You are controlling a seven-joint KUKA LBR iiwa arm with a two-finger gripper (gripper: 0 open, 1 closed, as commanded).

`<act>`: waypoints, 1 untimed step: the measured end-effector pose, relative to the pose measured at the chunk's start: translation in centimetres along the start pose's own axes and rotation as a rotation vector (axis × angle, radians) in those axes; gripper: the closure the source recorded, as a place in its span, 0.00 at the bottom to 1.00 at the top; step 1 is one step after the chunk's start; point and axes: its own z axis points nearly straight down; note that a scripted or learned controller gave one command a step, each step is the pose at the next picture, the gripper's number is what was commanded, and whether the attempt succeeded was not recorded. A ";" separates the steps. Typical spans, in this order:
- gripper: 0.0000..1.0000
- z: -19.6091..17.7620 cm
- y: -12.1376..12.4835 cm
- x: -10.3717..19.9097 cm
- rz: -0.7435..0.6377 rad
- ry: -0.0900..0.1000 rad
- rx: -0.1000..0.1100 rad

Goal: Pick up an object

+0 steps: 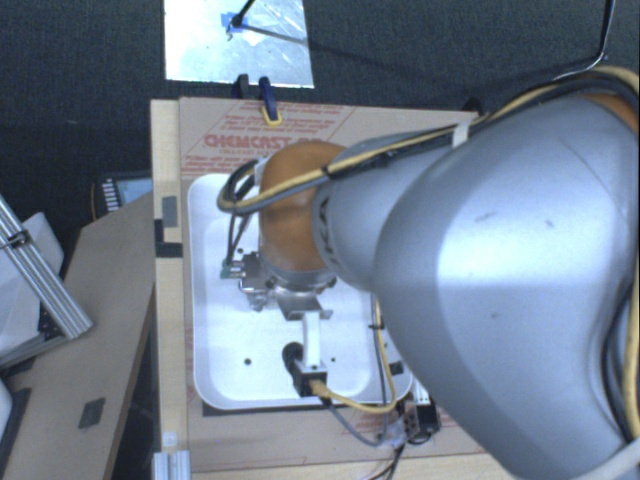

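Note:
My gripper hangs low over the middle of the left white bin, seen from above under the orange wrist band. The big grey arm reaches in from the right and covers the rest of the bench, including the right bin. The wrist hides whatever lies directly beneath the gripper. On the bare bin floor around it I see only two small dark specks, and I cannot tell what they are.
The bins rest on a brown cardboard sheet with red print, held by a blue clamp at the back. A shiny foil sheet lies beyond it. An aluminium rail slants at the left. Cables and a connector trail over the front edge.

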 end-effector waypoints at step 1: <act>1.00 -1.0 0.0 0.0 0.000 0.000 0.000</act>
